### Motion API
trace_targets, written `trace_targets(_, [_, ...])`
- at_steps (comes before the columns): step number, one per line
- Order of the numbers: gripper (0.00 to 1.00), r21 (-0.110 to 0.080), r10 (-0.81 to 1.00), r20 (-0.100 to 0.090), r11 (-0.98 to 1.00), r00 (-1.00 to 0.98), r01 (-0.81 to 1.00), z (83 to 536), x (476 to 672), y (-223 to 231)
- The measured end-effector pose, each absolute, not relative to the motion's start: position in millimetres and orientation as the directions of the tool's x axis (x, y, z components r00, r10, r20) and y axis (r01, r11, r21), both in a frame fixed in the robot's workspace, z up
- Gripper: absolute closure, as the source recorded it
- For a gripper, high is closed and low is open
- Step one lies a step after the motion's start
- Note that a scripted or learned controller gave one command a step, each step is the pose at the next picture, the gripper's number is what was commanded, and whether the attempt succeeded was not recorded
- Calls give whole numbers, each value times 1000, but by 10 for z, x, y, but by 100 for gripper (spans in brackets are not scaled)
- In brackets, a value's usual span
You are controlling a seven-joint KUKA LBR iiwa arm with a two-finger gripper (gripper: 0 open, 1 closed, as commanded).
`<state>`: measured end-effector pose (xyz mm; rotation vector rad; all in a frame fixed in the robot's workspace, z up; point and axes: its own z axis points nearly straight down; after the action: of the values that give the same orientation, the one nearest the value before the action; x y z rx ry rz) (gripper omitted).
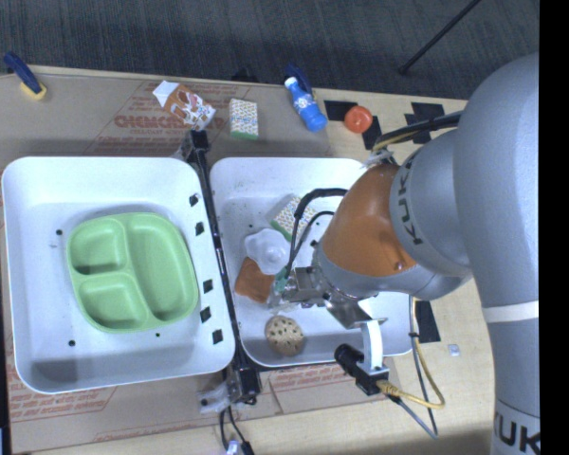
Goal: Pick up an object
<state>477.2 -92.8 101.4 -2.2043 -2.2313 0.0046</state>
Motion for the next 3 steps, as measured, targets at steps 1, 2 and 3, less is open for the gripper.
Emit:
trace_targets(1, [100, 3, 1000, 0, 6, -6, 1000, 2359, 4778, -725])
trace_targets(2, [100, -2, 1000, 0, 4, -4, 1000, 2082, 5161, -1254])
trace_targets(3, [0, -1, 1000, 0, 4, -4, 1000, 2083, 5162, -1252])
